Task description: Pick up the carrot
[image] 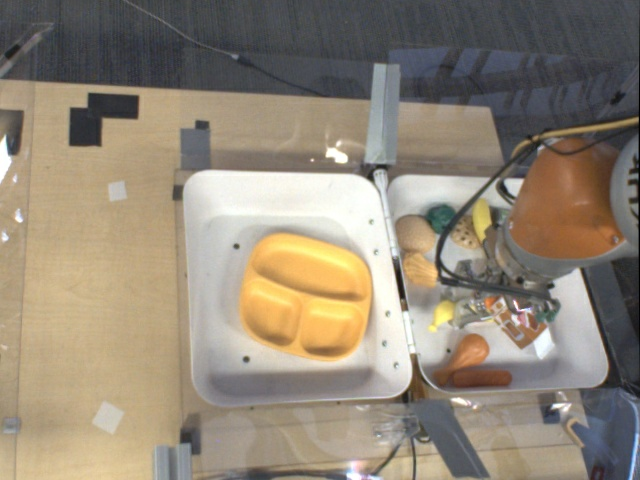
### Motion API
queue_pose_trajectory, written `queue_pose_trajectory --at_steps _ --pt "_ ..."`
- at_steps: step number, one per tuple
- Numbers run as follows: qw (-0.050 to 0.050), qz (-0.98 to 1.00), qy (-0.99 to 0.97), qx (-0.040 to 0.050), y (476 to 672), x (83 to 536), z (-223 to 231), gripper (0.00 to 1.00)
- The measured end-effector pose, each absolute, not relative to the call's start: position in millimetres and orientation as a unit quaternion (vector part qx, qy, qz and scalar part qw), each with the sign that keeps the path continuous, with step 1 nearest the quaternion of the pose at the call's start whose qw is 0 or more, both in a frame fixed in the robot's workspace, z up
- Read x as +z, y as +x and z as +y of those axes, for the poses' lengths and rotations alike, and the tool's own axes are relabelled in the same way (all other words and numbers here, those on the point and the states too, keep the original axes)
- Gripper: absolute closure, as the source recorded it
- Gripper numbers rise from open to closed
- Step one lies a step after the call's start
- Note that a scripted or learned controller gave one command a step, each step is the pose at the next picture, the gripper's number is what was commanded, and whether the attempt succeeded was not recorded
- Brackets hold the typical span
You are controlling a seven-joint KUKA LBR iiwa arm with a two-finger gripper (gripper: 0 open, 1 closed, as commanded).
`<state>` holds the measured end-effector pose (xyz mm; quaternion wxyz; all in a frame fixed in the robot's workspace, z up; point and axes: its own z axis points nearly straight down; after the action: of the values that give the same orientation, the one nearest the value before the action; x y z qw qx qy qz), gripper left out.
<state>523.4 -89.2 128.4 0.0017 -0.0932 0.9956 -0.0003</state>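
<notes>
- Two shallow white bins sit side by side on the wooden bench (90, 268); the left bin (215, 368) holds a yellow-orange divided tray (305, 293), lying slightly askew near its middle.
- The right bin (585, 363) is crowded with toy food: a tan egg-shaped piece (414, 234) and a paler bun-like piece (421, 268) against its left wall, a dark green item (441, 215) and a speckled round piece (463, 233) near the top, and a yellow banana-like piece (482, 218) beside them.
- A small yellow piece (443, 315) lies just left of the wrist's cables, and a red-and-white wrapper (518, 323) lies under the arm's near edge.
- The carrot (468, 349), a short, plump orange piece tapering toward the left, rests near the front of the right bin, touching or just above a reddish-brown sausage (478, 377) along the front wall.
- The arm's orange band (565, 203) hangs over the right bin's middle, reaching in from the right; it and the dark cables below it hide the gripper, so whether the fingers are open or closed cannot be told.
- The carrot lies free in the bin, just beside the arm's lower left edge.
</notes>
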Motion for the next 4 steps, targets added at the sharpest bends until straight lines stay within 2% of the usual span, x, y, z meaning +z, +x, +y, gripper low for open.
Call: queue_pose_trajectory --at_steps 1,2,3,4 --pt "0.007 0.998 0.068 0.0011 590.2 188 -48 1.00" --pt "0.006 0.998 0.069 0.0006 589.5 187 -50 0.00" --pt "0.009 0.999 0.045 -0.0003 540.7 90 -101 0.00" --pt "0.012 0.999 0.042 -0.0003 543.6 102 -99 1.00"
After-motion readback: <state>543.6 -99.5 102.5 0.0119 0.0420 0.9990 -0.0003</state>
